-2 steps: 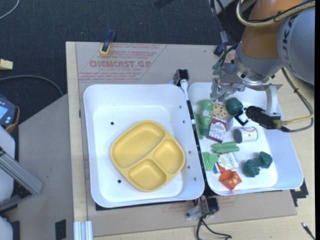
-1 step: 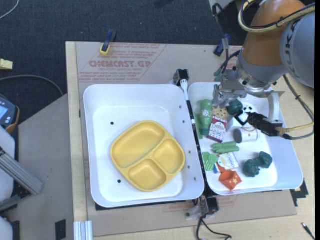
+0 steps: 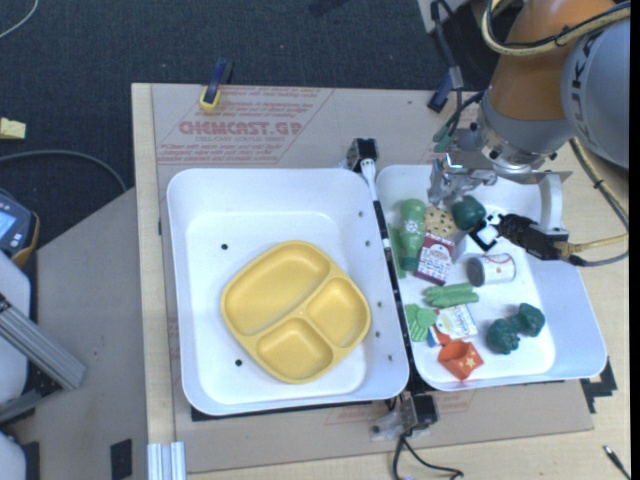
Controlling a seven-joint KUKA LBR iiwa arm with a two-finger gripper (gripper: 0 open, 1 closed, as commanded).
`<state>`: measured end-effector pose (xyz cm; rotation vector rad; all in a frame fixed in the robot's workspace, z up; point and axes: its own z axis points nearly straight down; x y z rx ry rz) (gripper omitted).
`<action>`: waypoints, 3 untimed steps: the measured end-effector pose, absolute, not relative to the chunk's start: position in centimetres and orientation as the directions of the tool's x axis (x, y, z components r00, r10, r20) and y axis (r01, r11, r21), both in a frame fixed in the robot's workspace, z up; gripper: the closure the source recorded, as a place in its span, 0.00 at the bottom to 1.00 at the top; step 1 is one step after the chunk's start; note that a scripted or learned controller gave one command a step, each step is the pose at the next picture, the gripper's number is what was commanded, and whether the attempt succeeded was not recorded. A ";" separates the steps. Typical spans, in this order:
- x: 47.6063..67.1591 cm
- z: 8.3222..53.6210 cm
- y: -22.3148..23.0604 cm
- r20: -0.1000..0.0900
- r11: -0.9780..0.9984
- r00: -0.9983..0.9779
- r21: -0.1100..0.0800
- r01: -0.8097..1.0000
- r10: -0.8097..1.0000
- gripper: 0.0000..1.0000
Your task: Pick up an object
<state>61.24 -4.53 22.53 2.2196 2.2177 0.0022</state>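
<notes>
Two shallow white bins sit side by side on the bench: the left bin (image 3: 190, 268) carries a yellow divided tray (image 3: 295, 311), and the right bin (image 3: 570, 298) holds a loose pile of small toys. The arm (image 3: 545, 58) (grey, with its orange band up top) leans in from the far right, and its gripper (image 3: 447, 181) hangs low over the far end of the right bin, just beside a dark green round piece (image 3: 467, 212). Whether its fingers are spread or closed cannot be told from this angle, and nothing can be seen between them. Among the toys, going down in size, lie a green bottle (image 3: 409, 230), a dark green broccoli (image 3: 514, 330) near the bin's right side, a red-and-white carton (image 3: 435, 261), a white can (image 3: 492, 268) and a small red piece (image 3: 460, 359) at the near end. By my reading no object is lifted yet; the grasp and lift are left to do.
</notes>
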 end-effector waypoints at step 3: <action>60.8 21.4 -3.7 0.000 -0.001 0.001 -0.005 1.000 1.000 1.00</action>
